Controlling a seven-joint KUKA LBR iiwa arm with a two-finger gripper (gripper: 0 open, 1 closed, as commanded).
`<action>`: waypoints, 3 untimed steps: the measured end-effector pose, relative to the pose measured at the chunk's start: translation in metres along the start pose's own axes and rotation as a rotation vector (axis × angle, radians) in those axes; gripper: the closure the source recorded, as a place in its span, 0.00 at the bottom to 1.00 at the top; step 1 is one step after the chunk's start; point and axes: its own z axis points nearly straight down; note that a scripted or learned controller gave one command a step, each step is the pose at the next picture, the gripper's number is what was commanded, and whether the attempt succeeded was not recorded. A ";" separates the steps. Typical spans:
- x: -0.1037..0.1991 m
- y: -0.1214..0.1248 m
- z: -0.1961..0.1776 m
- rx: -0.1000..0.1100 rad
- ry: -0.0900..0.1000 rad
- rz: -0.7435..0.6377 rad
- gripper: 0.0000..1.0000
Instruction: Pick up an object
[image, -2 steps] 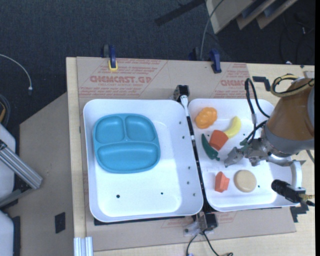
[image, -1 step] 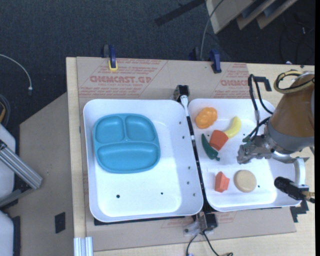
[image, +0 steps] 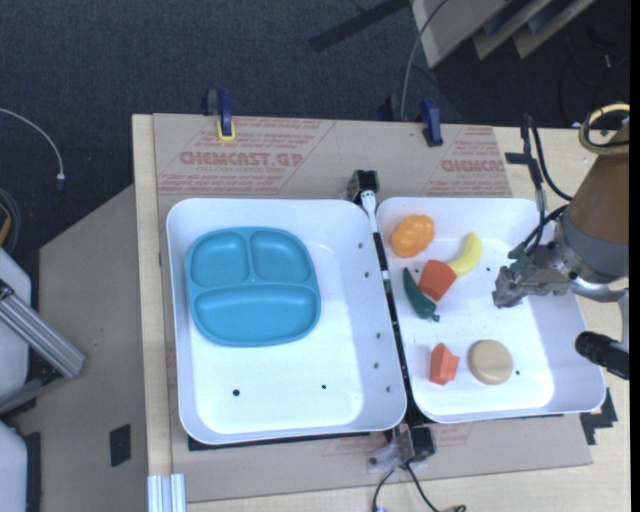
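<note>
Jaws: cannot tell, gripper (image: 508, 290) too blurred | step: approach, hovering in right bin (image: 560, 395); nothing held | next: descend on nearby beige round object (image: 491, 362) or yellow banana (image: 465, 254)

blue plate (image: 254, 286) filling left bin's (image: 200, 400) upper half, bare white floor below it

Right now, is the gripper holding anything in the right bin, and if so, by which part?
Nothing is held. The gripper hangs over bare floor of the right bin, apart from the banana and the other food pieces.
</note>
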 end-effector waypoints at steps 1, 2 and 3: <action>0.000 0.001 -0.027 0.002 0.000 0.000 1.00; 0.051 0.004 -0.036 0.004 0.003 -0.005 1.00; 0.095 0.011 -0.025 0.010 0.004 -0.004 1.00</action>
